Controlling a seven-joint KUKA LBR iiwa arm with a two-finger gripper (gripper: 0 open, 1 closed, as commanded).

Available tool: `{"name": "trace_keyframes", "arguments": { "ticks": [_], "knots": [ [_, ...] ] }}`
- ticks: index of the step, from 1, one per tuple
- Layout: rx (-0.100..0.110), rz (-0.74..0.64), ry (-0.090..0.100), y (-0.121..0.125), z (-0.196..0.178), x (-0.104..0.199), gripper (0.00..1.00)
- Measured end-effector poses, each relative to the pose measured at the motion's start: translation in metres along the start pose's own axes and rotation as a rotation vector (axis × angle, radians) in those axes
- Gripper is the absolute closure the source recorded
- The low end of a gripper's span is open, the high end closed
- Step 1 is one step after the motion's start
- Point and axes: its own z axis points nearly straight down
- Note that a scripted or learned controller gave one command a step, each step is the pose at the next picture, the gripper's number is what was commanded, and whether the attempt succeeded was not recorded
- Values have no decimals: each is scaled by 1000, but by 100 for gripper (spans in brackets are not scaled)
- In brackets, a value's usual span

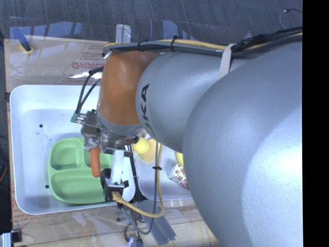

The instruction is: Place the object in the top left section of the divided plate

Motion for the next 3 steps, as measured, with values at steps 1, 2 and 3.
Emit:
{"name": "trace_keyframes", "arguments": {
  "ticks": [1, 2, 3],
  "knots": [
    [1, 62, -2, 5, 73, -1, 100],
    [-1, 80, 0, 70, 41, -54, 100],
    [0, 45, 0, -10, 22, -6, 100]
  ]
}}
